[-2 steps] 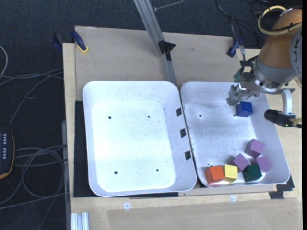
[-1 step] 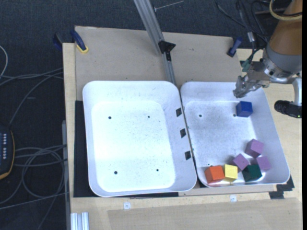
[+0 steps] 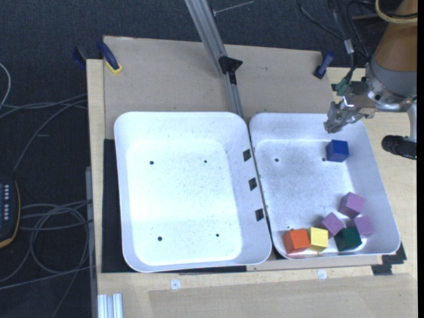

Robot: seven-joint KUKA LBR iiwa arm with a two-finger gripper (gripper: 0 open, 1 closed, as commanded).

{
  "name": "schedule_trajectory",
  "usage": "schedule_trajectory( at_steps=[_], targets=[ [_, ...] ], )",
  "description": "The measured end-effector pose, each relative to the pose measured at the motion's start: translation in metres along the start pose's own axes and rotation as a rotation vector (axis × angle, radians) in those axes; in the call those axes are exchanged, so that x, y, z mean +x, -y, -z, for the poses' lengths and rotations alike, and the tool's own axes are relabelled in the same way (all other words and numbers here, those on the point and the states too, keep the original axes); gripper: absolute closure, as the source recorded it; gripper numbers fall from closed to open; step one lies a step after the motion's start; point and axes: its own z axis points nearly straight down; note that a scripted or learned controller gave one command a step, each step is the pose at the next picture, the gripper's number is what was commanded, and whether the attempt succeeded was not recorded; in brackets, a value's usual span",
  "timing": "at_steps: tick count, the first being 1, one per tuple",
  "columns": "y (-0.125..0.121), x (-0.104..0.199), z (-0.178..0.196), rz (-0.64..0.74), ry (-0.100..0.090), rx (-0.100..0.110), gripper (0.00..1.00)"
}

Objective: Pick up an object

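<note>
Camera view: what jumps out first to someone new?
Probably the cluster of coloured blocks packed into the near right corner of the right bin: orange, yellow, green and three purple. Next, the lone blue cube near that bin's far edge, with the end effector hanging just above and behind it, not touching. The left bin beside it is bare white by contrast.

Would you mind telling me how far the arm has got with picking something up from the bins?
Done so far: the gripper has reached the far edge of the right bin and sits just above the blue cube. In hand: nothing shows between its fingers, and the blue cube rests on the bin floor. Left: descending, closing on a block and lifting it. The orange, yellow, green and purple blocks lie untouched in the near corner.
</note>
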Motion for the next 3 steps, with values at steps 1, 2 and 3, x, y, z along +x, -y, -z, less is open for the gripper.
schedule_trajectory(
  at_steps=[1, 2, 3],
  targets=[
    [-0.002, 0.049, -0.007, 0.004, -0.003, 0.005, 1.00],
    [-0.016, 0.106, -0.014, 0.005, -0.003, 0.003, 1.00],
    [-0.029, 0.153, -0.013, 0.005, -0.003, 0.001, 1.00]
  ],
)
